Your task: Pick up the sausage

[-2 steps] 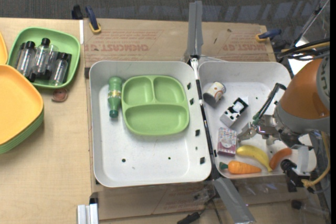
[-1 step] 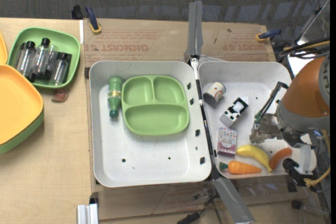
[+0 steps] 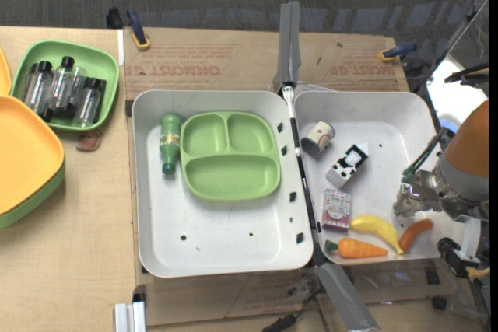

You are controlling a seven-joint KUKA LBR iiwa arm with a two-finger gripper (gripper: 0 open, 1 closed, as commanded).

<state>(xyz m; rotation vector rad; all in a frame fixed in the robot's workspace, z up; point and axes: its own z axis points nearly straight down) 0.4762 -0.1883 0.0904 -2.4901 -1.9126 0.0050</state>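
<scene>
The sausage [image 3: 415, 234] is a short reddish-orange piece lying at a slant near the front right corner of the right bin [image 3: 389, 117]. My gripper [image 3: 408, 200] hangs at the bin's right side, just behind and slightly left of the sausage. Nothing shows in its grasp. The grey arm with its orange band [image 3: 475, 152] comes in from the right edge.
A yellow banana [image 3: 376, 228] and an orange carrot [image 3: 360, 248] lie right beside the sausage on its left. A pink box [image 3: 336, 211], a black-and-white block [image 3: 347, 166] and a cup [image 3: 317, 136] share the bin. The left bin [image 3: 226, 241] holds a green divided plate [image 3: 230, 155] and a green bottle [image 3: 169, 142].
</scene>
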